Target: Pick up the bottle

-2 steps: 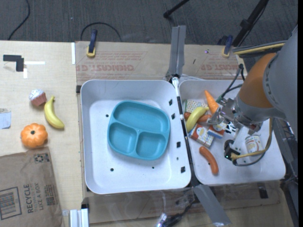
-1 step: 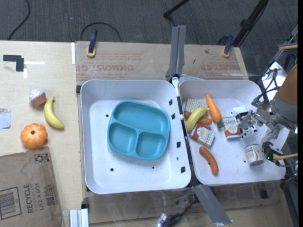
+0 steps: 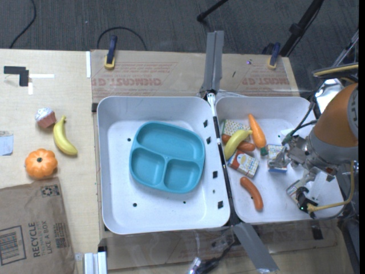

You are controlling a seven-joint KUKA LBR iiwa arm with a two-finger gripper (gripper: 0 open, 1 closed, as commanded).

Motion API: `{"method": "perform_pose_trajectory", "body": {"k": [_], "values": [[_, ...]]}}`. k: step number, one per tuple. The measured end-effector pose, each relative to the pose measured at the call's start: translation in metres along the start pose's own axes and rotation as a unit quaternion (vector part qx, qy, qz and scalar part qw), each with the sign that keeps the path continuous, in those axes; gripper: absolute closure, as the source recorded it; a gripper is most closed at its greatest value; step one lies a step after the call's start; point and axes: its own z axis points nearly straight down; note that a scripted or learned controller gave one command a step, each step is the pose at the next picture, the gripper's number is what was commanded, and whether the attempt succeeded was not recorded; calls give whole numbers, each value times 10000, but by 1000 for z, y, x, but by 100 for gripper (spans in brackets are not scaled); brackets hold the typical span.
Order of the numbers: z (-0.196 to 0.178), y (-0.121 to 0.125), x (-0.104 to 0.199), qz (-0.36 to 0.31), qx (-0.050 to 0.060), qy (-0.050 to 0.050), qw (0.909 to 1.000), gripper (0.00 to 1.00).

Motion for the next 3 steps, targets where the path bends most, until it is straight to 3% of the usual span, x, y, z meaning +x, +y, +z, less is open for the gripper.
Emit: {"method": "perform_pose_trajectory", "body": {"k": [1,2,3], "values": [[0,-27,-7,1927,-6,20,9812,0],[-96,-6,95,3899,28,-35,9208,0],[-172,-47,198,3566,22,-31,9342,0]]}}
